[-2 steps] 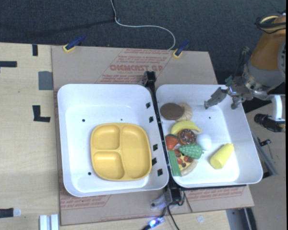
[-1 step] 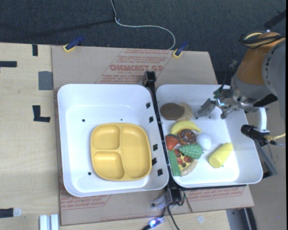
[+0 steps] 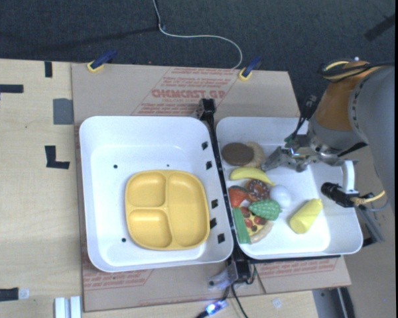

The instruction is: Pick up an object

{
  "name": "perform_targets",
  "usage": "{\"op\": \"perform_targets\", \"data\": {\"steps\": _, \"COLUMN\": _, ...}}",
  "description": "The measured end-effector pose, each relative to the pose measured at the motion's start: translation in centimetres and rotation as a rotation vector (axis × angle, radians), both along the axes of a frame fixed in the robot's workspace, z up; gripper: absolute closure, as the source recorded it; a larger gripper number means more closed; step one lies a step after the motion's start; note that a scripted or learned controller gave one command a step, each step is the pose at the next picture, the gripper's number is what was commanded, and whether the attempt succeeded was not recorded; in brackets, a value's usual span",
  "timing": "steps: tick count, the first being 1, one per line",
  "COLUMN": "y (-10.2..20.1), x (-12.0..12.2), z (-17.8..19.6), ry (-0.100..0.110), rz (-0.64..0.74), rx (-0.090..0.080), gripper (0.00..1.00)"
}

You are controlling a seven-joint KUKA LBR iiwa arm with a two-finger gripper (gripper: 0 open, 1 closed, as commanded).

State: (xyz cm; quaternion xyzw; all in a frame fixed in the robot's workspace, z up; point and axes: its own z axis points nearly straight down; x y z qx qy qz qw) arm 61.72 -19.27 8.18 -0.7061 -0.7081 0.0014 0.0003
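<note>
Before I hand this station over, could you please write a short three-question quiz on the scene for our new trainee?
1. True or false: the yellow divided plate lies in the left bin.
2. Which item lies nearest the gripper in the right bin? A) the brown round piece B) the yellow block C) the pizza slice
3. Fill in: the banana lies just below the ____ round piece in the camera view.

Key: 1 true; 2 A; 3 brown.
</note>
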Motion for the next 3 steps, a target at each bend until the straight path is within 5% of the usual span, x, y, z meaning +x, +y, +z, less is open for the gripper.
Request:
{"op": "perform_targets", "data": {"steps": 1, "y": 0.0, "x": 0.1, "z": 1.4, "ry": -0.004, "rz": 0.001, "rx": -0.001, "gripper": 1.0}}
{"op": "perform_targets", "data": {"steps": 3, "y": 0.0, "x": -0.2, "z": 12.4, "ry": -0.006, "rz": -0.002, "rx": 0.0, "gripper": 1.0}}
